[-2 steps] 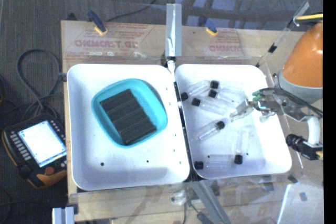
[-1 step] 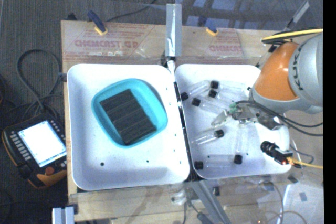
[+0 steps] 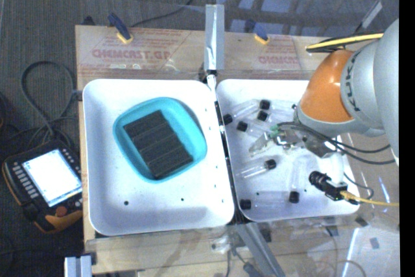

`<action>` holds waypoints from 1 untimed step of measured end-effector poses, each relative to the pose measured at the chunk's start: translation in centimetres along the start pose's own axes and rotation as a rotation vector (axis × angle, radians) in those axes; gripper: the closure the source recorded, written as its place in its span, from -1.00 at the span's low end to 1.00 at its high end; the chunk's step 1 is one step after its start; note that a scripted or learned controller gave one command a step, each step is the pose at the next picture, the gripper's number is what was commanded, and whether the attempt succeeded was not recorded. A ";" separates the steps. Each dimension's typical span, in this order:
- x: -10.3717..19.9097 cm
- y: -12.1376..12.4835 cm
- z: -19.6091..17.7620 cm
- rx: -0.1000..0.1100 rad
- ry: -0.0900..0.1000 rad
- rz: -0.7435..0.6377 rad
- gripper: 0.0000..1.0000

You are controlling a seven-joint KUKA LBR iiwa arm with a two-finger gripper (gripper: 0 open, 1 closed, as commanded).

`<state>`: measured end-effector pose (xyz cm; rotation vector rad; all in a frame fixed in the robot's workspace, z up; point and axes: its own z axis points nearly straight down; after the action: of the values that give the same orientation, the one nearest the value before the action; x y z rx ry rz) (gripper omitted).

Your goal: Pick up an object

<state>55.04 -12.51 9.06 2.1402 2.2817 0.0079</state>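
Note:
Several clear plastic vials with black caps lie scattered in the right bin point(image 3: 228, 159). One vial point(image 3: 258, 168) lies near the bin's middle, another point(image 3: 249, 124) towards the back left, and a third point(image 3: 285, 197) near the front. My gripper point(image 3: 275, 137) hangs low over the middle of this bin, just above and behind the middle vial, under the orange band point(image 3: 327, 98) of the arm. Clear plastic blurs into the gripper tip, so I cannot tell whether anything is held.
The left bin point(image 3: 97, 159) holds a blue dish point(image 3: 123, 130) with a black ridged block point(image 3: 157, 143) lying in it. A metal post point(image 3: 213, 36) stands behind the gap between the bins. A handheld screen unit point(image 3: 42, 181) sits off the bench to the left.

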 end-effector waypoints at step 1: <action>-3.8 6.5 0.2 0.001 0.001 -0.002 -1.00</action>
<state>61.79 -15.90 8.97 2.1385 2.2851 0.0078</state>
